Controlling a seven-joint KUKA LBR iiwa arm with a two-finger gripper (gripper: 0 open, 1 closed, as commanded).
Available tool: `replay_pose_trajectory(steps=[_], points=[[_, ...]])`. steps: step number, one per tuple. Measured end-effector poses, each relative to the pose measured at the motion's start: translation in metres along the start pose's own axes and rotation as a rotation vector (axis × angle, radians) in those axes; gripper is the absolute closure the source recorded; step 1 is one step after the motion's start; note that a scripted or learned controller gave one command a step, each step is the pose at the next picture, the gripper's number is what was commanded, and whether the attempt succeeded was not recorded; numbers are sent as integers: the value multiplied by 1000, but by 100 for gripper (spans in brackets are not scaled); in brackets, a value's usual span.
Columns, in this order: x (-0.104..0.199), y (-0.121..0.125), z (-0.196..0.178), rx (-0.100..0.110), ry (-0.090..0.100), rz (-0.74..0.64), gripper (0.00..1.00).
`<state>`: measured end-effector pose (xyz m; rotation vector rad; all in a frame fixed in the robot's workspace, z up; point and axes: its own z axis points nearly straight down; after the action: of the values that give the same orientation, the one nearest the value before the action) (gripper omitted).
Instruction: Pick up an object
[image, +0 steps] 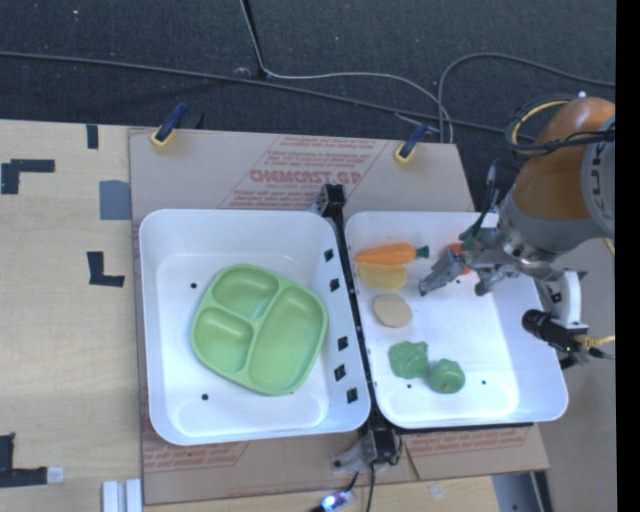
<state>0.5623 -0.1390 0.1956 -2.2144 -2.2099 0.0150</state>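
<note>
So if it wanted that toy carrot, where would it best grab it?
Probably across the middle of the carrot, coming straight down from above. It lies flat and lengthwise across the right bin, green top toward the gripper, so its narrow width suits two fingers. The bin's divider wall is close at its blunt end, leaving the middle freer.

Left of the gripper (452, 275), the two shallow white bins (160, 300) look like smooth, faintly glossy plastic, and the far one holds a light green, divided plastic plate (260, 327) with a soft satin sheen. Near the gripper lie a matt orange plastic carrot (385, 255), a dull beige oval piece (392, 311) and two matt green toy vegetables (428, 366). The brown printed cardboard sheet (300, 170) beneath looks flat and rough.
</note>
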Motion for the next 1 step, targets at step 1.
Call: replay_pose_trajectory(steps=[1], points=[[1,3,-8,-14,-2,-4,0]])
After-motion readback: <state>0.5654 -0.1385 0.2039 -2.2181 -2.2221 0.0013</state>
